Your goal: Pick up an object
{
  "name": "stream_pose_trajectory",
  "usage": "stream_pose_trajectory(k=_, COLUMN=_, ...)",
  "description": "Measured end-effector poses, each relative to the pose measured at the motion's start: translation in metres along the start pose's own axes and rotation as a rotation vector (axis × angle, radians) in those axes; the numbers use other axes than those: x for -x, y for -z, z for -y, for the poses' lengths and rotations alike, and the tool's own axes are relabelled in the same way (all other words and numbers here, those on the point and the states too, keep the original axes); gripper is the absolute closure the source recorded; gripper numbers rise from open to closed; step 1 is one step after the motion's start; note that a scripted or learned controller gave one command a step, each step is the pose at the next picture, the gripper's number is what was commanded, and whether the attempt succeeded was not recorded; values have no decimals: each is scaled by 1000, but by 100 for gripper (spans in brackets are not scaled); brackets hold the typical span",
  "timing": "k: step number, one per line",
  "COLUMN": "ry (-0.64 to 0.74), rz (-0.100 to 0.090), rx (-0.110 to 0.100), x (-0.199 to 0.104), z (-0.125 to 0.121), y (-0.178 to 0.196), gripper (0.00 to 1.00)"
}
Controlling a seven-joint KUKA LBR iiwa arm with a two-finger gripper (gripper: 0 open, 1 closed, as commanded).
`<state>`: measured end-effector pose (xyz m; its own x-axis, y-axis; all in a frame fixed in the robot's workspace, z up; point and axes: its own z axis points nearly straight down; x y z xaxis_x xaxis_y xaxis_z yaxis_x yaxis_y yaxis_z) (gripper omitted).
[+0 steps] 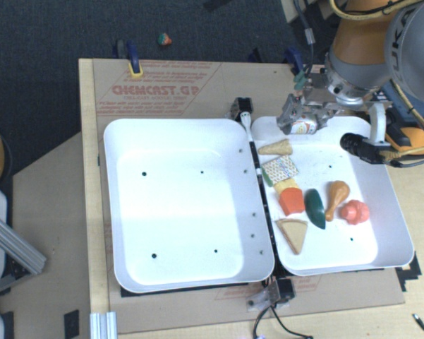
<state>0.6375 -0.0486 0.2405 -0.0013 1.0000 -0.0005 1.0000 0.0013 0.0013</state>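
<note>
At the near edge of the table [162, 309], a black clamp [283, 288] with a trailing cable sits at the seam between the two bins.

The pincer [301, 121] is low over the far left corner of the right bin [388, 210], hanging from the grey arm [381, 41] that enters from the far right. Whether the pincer is apart or together cannot be told from this angle. Right below it, touching or nearly touching it, lies a small white object [305, 127] with a yellow-orange mark; whether it is gripped cannot be told.

Just nearer than that, a pale tan wedge [275, 147] lies along the bin's left wall. Next toward the camera is a checkered packet [280, 167], with a yellow piece [285, 185] at its near edge and an orange-red block [291, 201] touching that piece. A dark green toy vegetable [315, 207] lies just right of the block. A toy chicken drumstick [336, 195] lies beside the vegetable on its right. A pink-red rounded toy [353, 212] sits just right of the drumstick. Nearest of the group, a second tan wedge [293, 234] lies below the block.

The left bin [127, 210] adjoins the right one, its white floor marked by a few small black dots. Both rest on a brown printed board [162, 90].
</note>
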Motion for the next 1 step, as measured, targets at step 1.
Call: stream_pose_trajectory(k=1, ry=1, rz=-2, rx=-6, x=-52, z=28, y=-22, gripper=100)
